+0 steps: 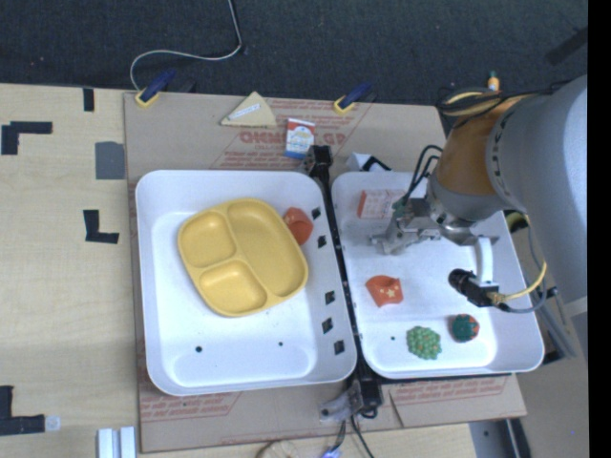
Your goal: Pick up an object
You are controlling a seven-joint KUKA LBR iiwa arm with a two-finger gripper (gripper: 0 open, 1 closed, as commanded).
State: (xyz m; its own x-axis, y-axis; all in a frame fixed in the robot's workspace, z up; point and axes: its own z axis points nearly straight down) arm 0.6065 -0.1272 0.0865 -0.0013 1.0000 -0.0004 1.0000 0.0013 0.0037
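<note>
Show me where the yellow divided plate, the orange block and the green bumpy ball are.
yellow divided plate (243, 256): camera view, on its central ridge.
orange block (384, 291): camera view, on the middle of its top face.
green bumpy ball (424, 342): camera view, on the middle of its top.

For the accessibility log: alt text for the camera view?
The gripper hangs over the right bin, above an orange piece, a green ball and a teal ball. The left bin holds a yellow divided plate.
</note>
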